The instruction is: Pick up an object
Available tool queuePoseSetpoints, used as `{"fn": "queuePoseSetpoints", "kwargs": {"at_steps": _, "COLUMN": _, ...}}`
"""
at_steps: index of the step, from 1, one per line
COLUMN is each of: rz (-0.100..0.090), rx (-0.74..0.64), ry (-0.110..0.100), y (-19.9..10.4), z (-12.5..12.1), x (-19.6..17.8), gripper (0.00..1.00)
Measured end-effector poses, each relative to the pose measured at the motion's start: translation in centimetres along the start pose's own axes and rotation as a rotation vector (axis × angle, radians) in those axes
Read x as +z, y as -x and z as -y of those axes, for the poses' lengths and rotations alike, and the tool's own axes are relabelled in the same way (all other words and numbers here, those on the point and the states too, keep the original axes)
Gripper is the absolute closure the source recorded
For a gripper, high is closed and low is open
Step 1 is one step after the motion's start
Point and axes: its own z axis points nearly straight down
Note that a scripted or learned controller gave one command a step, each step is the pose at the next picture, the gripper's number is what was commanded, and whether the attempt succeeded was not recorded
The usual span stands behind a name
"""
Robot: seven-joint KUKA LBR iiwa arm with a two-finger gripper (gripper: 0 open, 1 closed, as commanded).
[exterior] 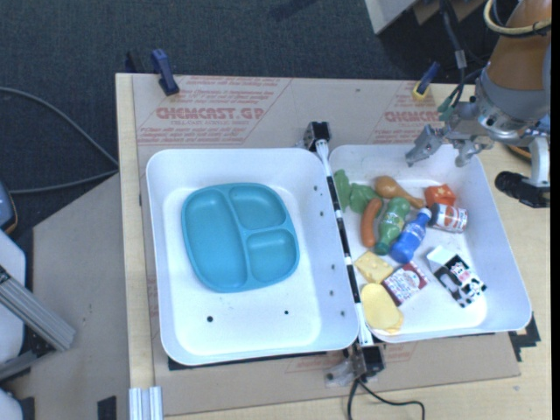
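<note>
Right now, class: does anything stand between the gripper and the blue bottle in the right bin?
Partly. The gripper hangs open above the right bin's far edge. On a slanted line to the blue bottle lie the red can and an orange toy. From straight above, nothing visible covers the bottle, though a green toy touches it.

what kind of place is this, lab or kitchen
Probably a robotics lab bench, not a kitchen: two white bins on a board, toy food heaped in one, the arm's tool above it.
</note>
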Motion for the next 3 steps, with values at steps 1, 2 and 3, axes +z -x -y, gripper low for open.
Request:
{"fn": "queuePoseSetpoints", "kwargs": {"at_steps": 1, "rz": 0.0, "rx": -0.001, "ry": 0.0, "y": -1.8, "z": -1.6, "x": 12.1, "gripper": 0.0}}
{"fn": "queuePoseSetpoints", "kwargs": {"at_steps": 2, "rz": 0.001, "rx": -0.002, "ry": 0.002, "y": -1.8, "z": -1.7, "x": 11.0, "gripper": 1.0}}
{"fn": "queuePoseSetpoints", "kwargs": {"at_steps": 3, "rz": -0.001, "rx": -0.002, "ry": 0.004, "y": -8.3, "z": -2.0, "x": 1.9, "gripper": 1.0}}
